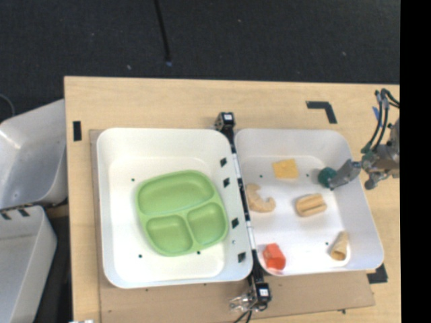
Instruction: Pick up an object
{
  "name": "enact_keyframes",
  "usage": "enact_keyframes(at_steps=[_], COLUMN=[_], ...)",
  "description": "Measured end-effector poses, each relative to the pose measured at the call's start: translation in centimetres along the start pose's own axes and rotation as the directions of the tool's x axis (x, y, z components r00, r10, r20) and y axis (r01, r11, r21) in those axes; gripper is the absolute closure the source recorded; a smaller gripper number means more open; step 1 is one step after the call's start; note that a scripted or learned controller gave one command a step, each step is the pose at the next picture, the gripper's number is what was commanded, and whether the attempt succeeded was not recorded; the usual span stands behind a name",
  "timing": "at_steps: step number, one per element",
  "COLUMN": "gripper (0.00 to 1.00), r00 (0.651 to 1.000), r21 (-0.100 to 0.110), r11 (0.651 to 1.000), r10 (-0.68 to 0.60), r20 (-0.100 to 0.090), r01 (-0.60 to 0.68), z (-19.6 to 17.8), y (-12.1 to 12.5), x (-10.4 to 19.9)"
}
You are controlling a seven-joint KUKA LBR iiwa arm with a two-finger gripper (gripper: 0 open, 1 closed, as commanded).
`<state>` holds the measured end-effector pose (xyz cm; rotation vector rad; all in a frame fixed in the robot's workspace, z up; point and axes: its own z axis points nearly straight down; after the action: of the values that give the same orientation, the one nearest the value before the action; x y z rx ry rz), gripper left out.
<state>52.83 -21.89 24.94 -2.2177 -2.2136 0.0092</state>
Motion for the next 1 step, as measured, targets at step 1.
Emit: enact_keyframes(at_steps=[1], gripper=[0.00], r00=[1.000], r21=[-0.011], r11=[1.000], r10=[-0.003], r20=[0.003], r01=[0.003], z=[-0.58], y=[0.24], x=[0.05])
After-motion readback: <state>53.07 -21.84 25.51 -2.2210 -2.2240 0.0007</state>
